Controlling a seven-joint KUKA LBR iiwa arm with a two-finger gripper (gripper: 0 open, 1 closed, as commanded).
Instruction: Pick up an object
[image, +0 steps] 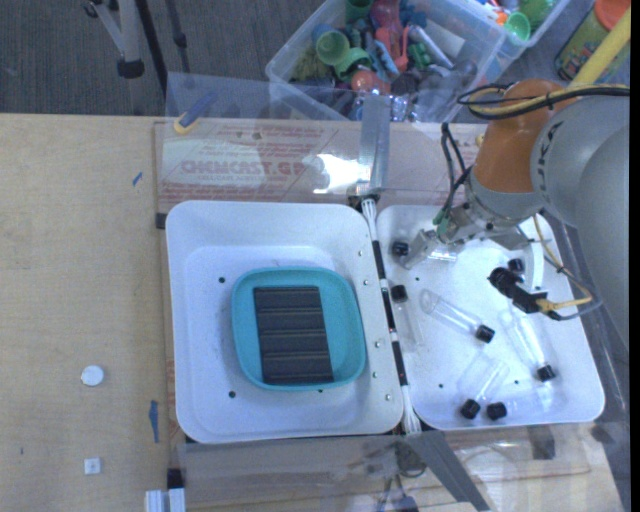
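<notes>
Gripper (432, 240): near right bin's (580, 400) far-left corner; finger state cannot be determined.
Targets: clear tubes (452, 312), black-capped.
Risk: tubes likely roll or slip aside; miss probable.

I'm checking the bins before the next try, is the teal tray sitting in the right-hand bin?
No, the teal tray with its dark ribbed insert lies in the left bin, not the right bin.

The grey arm (585, 150) reaches in from the right, its orange band (510, 140) above the wrist, its gripper (440, 235) lowered near the surface's back edge.
</notes>
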